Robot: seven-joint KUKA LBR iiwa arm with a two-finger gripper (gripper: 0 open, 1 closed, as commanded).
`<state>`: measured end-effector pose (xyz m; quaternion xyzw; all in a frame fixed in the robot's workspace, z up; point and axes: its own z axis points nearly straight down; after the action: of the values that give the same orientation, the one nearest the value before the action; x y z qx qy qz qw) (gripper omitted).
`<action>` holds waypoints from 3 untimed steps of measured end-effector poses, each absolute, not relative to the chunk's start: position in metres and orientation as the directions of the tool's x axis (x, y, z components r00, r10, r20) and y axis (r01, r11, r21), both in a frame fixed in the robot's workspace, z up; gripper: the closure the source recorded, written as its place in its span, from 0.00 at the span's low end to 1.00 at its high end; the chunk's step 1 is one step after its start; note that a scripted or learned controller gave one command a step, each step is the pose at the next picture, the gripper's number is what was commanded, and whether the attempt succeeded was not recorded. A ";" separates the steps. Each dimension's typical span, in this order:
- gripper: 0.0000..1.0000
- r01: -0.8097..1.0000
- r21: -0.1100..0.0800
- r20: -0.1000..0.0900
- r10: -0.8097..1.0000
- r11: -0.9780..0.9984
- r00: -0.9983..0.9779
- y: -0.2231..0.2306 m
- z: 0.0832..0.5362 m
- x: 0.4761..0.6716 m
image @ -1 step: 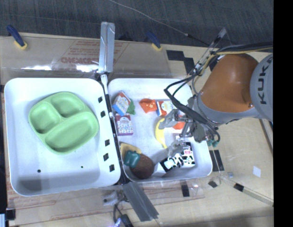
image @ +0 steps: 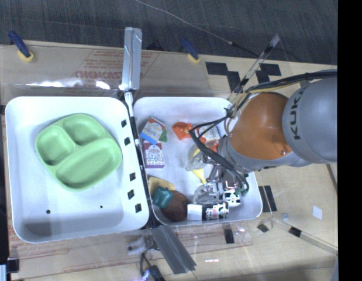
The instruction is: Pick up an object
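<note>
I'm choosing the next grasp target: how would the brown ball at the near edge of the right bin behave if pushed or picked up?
The brown ball looks round, so a push would probably make it roll. It sits against a teal object and near the bin wall, which may stop it. Its curved sides could slip from two fingers unless gripped across its middle.

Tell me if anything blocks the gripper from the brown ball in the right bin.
The gripper hangs low in the right bin, just right of the brown ball. A small bottle lies between them along the bin's near wall, and a teal object leans against the ball's left side.
</note>
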<state>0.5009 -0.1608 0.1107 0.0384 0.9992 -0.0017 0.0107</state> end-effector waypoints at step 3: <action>1.00 -0.103 -0.005 -0.011 -0.103 0.995 -0.995 -0.119 0.106 0.660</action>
<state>0.6604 -0.1191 0.1061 -0.0514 0.9987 -0.0020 0.0054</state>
